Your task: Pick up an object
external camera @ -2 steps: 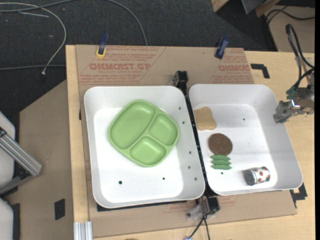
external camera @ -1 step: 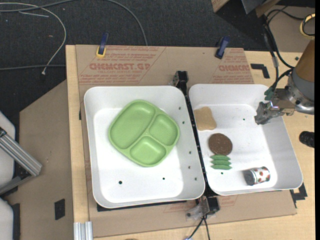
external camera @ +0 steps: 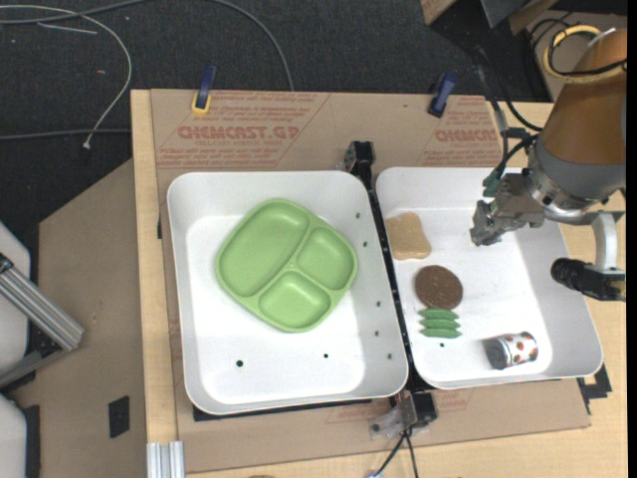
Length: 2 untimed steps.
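Your hand (external camera: 485,229) hovers over the right bin (external camera: 557,366); its grip can't be told.
Left bin (external camera: 189,267): green divided plate (external camera: 287,264). Right bin: tan slice (external camera: 407,235), brown disc (external camera: 438,287), green piece (external camera: 440,324), small can (external camera: 512,350).

Divided plate (external camera: 287,264) in the left bin (external camera: 189,297), right bin (external camera: 567,337) holding four things — bread slice (external camera: 408,236) rearmost, cookie (external camera: 438,287) before it, ridged pea-pod piece (external camera: 441,324) next, small can (external camera: 511,350) front-right — gripper (external camera: 488,224) right of the bread.
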### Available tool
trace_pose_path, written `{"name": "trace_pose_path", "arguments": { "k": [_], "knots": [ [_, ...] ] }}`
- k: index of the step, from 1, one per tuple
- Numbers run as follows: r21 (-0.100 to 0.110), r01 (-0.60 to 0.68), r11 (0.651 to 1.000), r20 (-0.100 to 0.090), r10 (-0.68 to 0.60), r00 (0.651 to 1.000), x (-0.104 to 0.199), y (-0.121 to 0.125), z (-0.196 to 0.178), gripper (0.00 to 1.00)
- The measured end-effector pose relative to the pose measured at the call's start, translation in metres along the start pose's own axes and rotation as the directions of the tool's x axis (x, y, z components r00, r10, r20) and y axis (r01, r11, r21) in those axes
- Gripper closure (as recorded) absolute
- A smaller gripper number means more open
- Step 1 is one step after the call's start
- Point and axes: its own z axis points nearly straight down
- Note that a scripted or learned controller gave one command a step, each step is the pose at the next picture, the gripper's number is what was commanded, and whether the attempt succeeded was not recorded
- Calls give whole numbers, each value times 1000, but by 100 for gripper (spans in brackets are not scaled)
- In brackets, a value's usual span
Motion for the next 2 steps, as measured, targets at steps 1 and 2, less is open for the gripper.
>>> {"name": "trace_pose_path", "arguments": {
  "k": [1, 2],
  "knots": [
    [-6, 2, 1000, 1, -2, 1000, 51, 15, -10, 100],
    [-6, 1, 1000, 1, -1, 1000, 102, 35, -13, 100]
  ]
}}
